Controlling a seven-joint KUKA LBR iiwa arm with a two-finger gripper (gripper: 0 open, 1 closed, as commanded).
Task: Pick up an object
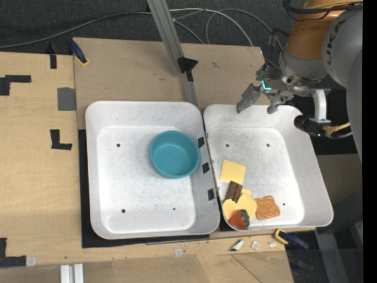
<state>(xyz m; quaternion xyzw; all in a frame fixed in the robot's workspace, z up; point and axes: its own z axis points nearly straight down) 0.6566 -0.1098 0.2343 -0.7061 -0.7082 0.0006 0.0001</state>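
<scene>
Toward the near-left corner of the right shallow white bin (306, 175) lies a cluster of small objects: a flat pale-yellow square piece (232, 171), a small dark-brown block (234, 191) just below it, touching or overlapping, a yellow rounded piece (245, 205), a red rounded item w/ a bit of green (239, 219) at the very corner, and a flat orange piece (267, 207) just to the right of those. All rest on the bin floor; nothing is lifted. Two-finger pincer (259, 102) hangs over the far rim of the same bin, well apart from the cluster, fingers spread, released, nothing between them. Grey arm w/ orange band (315, 22) comes in from the upper right. Left white bin (106, 158) holds a round teal bowl (174, 153), upright, approx. centre-right of its floor. Both bins sit side by side on the tan counter (35, 158).
</scene>
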